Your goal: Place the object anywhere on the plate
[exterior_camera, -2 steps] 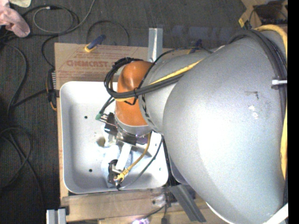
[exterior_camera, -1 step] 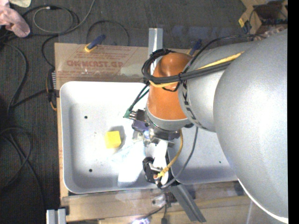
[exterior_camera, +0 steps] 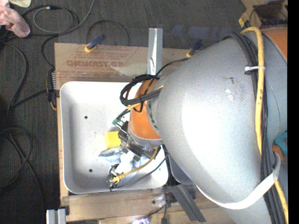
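Observation:
My arm reaches far over the left white bin and hides the bin's right side. The gripper hangs low near the bin's front right part, below the orange wrist band. A small yellow block shows just left of the wrist, right beside the gripper body. I cannot tell whether it lies on the bin floor or sits against the gripper. Shiny grey-blue shapes show under the gripper, and the arm covers much of them.
The left half of the left bin shows bare white floor with two small dark dots. The right bin lies almost wholly under the arm. A brown cardboard sheet lies behind the bins. Cables trail on the dark floor at the left.

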`<state>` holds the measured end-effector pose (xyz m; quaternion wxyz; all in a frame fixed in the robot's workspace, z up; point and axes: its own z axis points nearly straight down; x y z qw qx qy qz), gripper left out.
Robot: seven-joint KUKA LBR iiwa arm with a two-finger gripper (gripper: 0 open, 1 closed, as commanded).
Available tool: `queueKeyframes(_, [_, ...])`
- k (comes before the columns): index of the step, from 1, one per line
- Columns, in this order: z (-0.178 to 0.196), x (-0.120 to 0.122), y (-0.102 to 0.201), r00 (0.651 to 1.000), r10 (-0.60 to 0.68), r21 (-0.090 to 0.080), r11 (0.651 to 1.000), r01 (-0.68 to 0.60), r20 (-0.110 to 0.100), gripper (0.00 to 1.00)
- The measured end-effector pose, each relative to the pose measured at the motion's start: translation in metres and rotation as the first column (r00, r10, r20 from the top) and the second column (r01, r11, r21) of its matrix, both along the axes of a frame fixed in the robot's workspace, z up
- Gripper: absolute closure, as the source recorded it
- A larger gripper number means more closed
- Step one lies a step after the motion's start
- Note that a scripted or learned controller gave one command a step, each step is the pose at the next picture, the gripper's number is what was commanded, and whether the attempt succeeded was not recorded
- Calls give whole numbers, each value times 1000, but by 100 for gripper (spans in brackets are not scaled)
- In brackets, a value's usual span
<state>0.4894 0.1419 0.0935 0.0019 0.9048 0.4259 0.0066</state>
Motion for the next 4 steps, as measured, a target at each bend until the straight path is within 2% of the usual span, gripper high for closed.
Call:
queueKeyframes(1, [87,-6,-60,970,243,-4,970,-244,-22,100])
queueKeyframes(2, [21,-5,-14,948,316,-2,949,-316,-24,100])
queueKeyframes(3, [87,-4,-88,915,404,-2,915,-404,-22,100])
queueKeyframes(4, [-1,0,-24,912,411,-10,912,-411,1,100])
